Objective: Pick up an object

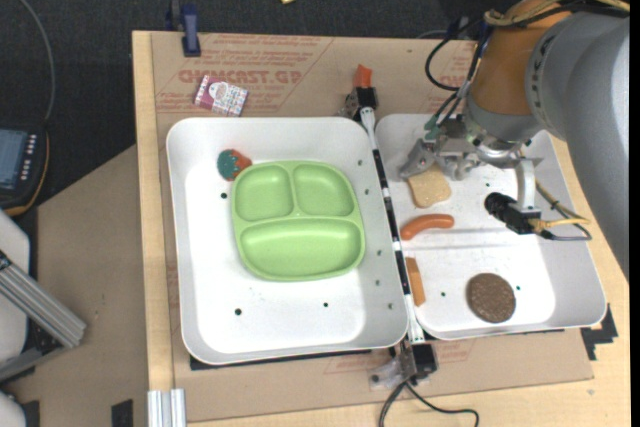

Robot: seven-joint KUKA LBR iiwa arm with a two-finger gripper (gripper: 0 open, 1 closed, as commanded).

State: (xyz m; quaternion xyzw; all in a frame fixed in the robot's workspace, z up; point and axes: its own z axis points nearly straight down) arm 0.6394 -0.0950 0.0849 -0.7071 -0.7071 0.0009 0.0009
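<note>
Toast slice (431, 188) sits just below gripper (437, 161); approach step judged. Finger state cannot be told. Descent and closure needed.

One fixed camera looks down aslant on both white bins (190, 215)

A divided plate (297, 220) lies in the left bin (200, 300); a sausage (427, 226) in the right bin (570, 290).
</note>
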